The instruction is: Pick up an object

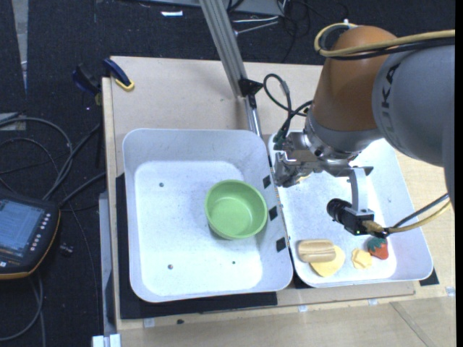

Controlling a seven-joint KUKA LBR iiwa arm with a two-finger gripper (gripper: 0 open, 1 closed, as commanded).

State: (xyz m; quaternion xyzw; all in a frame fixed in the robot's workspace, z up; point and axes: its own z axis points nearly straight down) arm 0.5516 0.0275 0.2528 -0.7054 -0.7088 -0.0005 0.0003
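Toy food in right bin | wooden bench | dark floor | end effector state unclear

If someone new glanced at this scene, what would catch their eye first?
Probably the big grey and orange arm looming over the right bin, its gripper hanging near that bin's left edge. Next, the bright green bowl alone in the left bin, then the small toy foods along the right bin's near edge.
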